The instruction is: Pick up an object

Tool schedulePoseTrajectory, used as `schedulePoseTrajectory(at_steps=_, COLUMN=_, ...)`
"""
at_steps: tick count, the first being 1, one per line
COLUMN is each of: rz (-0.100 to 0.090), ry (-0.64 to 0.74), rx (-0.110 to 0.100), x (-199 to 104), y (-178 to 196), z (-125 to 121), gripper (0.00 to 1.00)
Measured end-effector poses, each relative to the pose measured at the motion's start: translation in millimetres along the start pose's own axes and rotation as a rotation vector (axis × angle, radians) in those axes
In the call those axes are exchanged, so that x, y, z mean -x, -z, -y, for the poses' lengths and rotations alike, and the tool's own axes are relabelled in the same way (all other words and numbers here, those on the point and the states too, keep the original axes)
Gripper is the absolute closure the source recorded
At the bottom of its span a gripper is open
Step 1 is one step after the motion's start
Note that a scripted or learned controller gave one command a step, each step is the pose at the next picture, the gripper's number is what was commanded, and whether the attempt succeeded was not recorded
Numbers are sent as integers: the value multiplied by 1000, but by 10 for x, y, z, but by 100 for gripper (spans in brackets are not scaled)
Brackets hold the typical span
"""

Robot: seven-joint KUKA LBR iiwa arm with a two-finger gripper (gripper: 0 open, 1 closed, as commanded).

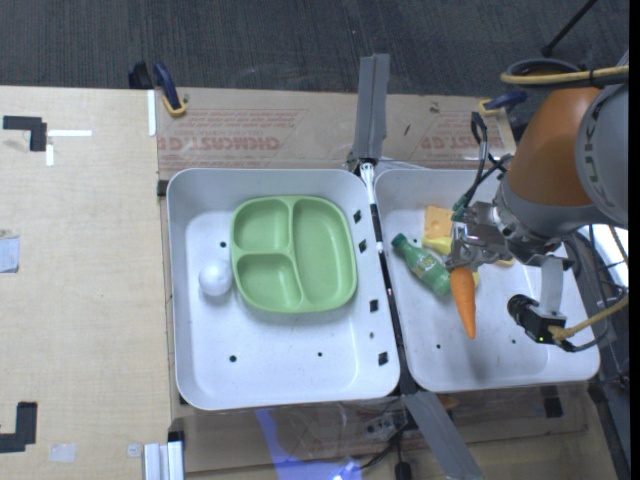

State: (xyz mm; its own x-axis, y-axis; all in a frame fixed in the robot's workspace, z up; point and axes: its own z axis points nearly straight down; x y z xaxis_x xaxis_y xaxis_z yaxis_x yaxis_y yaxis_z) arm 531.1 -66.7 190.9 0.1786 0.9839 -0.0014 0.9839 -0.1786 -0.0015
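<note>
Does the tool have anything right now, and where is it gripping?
Cannot tell. The tool sits over the carrot's top end, beside the green bottle, but no hold is visible.

Red lettering ran along the cardboard strip [255, 128] at twelve o'clock, behind the bins. It appeared upside down and reversed, and only something like "OKHCMAZ GR" could be made out. A second red print toward one o'clock was illegible.

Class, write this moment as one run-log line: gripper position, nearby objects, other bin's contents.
gripper: over right bin | near: carrot, green bottle, yellow block | left bin: green tray, white ball
</note>
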Motion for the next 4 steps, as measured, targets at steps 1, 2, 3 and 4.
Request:
schedulePoseTrajectory(at_steps=1, rz=0, ry=0, rx=0, x=1, y=0, z=0, gripper=0)
schedulePoseTrajectory(at_steps=2, rz=1, ry=73, rx=0, x=365, y=-678, z=-627, gripper=0)
schedulePoseTrajectory(at_steps=3, rz=1, ry=232, rx=2, x=438, y=-991, z=-958, gripper=0)
schedulePoseTrajectory(at_steps=4, rz=3, ry=235, rx=2, x=437, y=-899, z=-961, gripper=100)
